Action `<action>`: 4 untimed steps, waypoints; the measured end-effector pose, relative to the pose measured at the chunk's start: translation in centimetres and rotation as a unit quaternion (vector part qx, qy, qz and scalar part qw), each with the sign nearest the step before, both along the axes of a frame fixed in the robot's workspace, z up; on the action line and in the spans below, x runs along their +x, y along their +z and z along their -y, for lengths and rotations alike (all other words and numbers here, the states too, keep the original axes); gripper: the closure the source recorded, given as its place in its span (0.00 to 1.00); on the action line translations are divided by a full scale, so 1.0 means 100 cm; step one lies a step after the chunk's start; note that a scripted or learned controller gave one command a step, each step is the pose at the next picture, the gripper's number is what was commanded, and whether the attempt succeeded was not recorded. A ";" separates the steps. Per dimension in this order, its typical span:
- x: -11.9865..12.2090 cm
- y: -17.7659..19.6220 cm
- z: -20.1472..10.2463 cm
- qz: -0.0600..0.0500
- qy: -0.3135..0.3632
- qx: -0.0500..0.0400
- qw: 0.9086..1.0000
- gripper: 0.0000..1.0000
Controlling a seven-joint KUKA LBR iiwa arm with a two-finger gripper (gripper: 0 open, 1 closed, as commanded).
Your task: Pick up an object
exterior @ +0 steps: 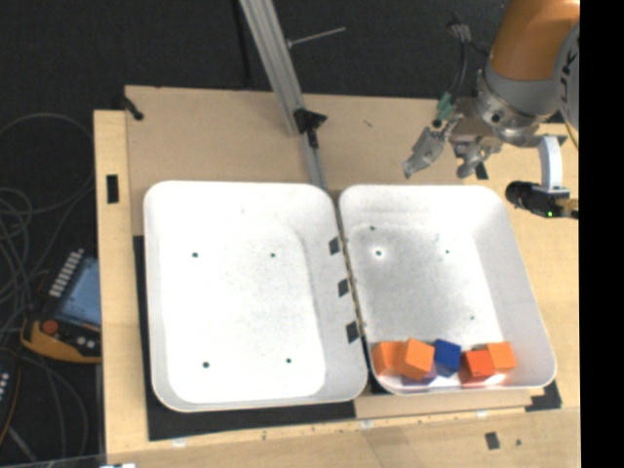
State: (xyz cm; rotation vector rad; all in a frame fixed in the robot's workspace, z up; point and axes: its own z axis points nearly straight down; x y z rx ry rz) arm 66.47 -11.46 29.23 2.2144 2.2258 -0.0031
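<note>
Up high, gripper [446,164] spread open past right bin [507,222], blocks [444,358] bunched along its near wall

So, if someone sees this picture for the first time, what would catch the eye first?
Probably the bright blocks bunched along the near edge of the right bin: orange blocks and with a blue block between them. Next, the arm's orange band at top right, with its tool above the bin's far rim.
</note>
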 end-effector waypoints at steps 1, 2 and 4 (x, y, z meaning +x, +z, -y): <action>-0.097 -0.119 0.012 -0.005 -0.004 0.002 1.000 0.00; -0.158 -0.132 0.086 -0.001 -0.007 -0.001 1.000 0.00; -0.141 -0.195 -0.024 0.002 0.000 0.001 1.000 0.00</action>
